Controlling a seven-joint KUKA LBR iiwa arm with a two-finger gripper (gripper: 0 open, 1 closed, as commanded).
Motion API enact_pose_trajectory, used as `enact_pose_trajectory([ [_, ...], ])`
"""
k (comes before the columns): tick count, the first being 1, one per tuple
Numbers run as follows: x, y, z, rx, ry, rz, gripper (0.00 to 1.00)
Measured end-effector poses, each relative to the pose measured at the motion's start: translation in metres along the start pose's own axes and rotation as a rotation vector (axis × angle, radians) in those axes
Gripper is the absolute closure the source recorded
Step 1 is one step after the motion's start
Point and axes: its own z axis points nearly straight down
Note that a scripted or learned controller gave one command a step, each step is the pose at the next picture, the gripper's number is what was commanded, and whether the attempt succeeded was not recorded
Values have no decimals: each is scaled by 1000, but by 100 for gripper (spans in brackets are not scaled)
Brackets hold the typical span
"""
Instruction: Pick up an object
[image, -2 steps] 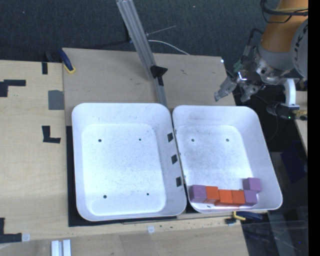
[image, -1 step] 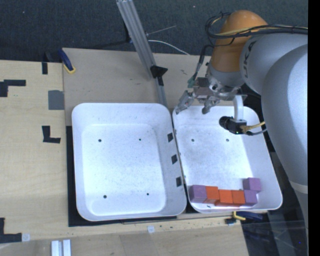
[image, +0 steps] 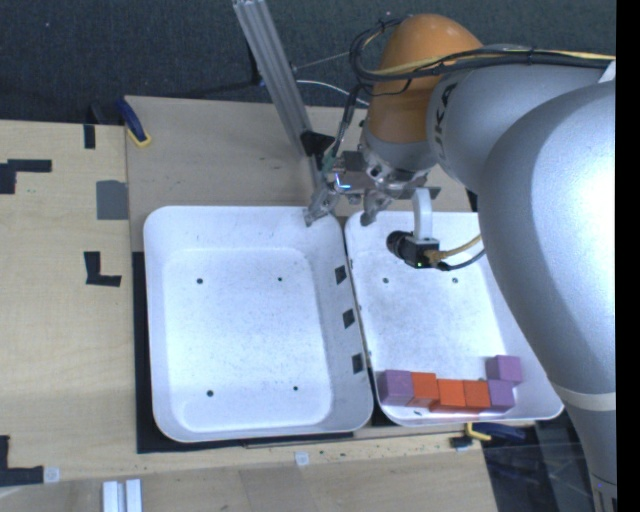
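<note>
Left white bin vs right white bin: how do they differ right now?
The shallow white left bin has a bare speckled floor, while the shallow white right bin holds a row of purple and orange blocks along its near edge. The claw hangs above the far end of the seam between them, and a black cable fitting hangs over the right bin, not the left. Both are shallow, white and round-cornered.
</note>
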Motion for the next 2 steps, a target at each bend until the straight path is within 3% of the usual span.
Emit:
enact_pose_trajectory([
  [1,23,-22,47,0,-18,16,0],
  [2,53,-56,39,-3,-4,8,0],
])
